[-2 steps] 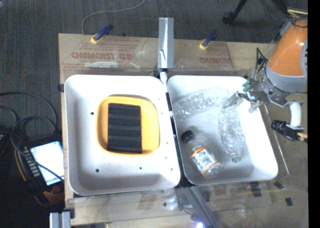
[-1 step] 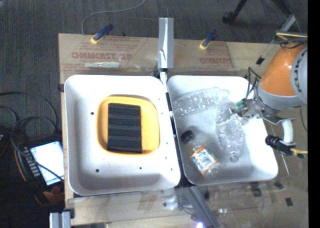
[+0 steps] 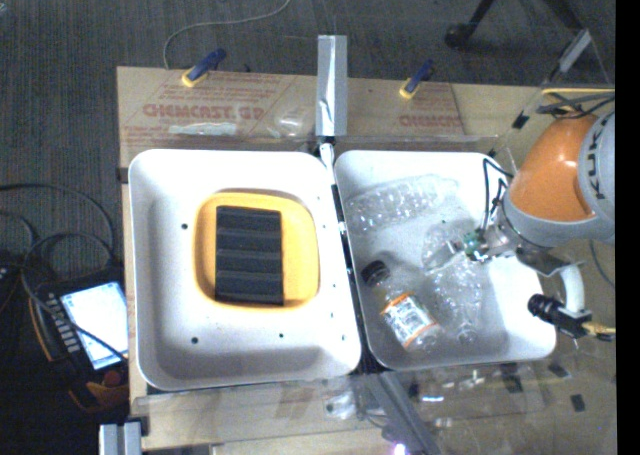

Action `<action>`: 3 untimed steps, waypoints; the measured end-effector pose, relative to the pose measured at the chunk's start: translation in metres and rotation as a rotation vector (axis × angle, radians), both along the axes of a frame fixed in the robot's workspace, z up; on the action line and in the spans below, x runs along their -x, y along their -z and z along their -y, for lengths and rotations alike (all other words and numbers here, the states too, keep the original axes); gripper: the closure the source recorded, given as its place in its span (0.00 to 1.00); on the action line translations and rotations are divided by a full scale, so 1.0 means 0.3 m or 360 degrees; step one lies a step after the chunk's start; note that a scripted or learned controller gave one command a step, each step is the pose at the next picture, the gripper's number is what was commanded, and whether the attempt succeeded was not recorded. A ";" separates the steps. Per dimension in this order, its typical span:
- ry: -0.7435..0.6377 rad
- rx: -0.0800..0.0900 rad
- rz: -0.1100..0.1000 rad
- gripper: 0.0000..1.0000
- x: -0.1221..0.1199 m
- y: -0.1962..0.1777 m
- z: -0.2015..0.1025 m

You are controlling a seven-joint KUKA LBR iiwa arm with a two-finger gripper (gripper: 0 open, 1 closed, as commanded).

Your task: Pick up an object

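In the right bin [image 3: 520, 338] lie a clear plastic bottle [image 3: 400, 201] near the far wall, crumpled clear plastic [image 3: 455, 288] in the middle, and a small bottle with a black cap and an orange label [image 3: 400, 308] at the near left. My gripper [image 3: 472, 244] reaches in from the right, just over the crumpled plastic. The orange band of the arm [image 3: 558, 183] hides the bin's right side. A yellow block with a black ribbed top [image 3: 252, 251] rests in the left bin [image 3: 160, 343].
A metal post [image 3: 331, 83] stands at the far end of the divide between the bins. Two blue-and-yellow clamps [image 3: 203, 66] [image 3: 417, 77] hold the board behind them. A tablet [image 3: 88, 318] and cables lie on the floor at the left.
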State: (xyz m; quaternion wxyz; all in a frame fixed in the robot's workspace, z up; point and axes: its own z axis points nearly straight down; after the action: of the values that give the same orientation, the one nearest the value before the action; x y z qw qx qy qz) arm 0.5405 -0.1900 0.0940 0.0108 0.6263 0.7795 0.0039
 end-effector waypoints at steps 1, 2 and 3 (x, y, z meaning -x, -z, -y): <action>0.0579 -0.0015 -0.0004 0.00 -0.238 0.004 0.007; 0.0346 -0.0008 -0.0033 0.00 -0.246 -0.207 0.048; 0.0130 -0.0006 0.0007 0.00 -0.103 -0.012 0.044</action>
State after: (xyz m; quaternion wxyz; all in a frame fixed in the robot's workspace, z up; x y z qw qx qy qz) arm 0.5714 -0.2033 0.0976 0.0114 0.6576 0.7533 0.0063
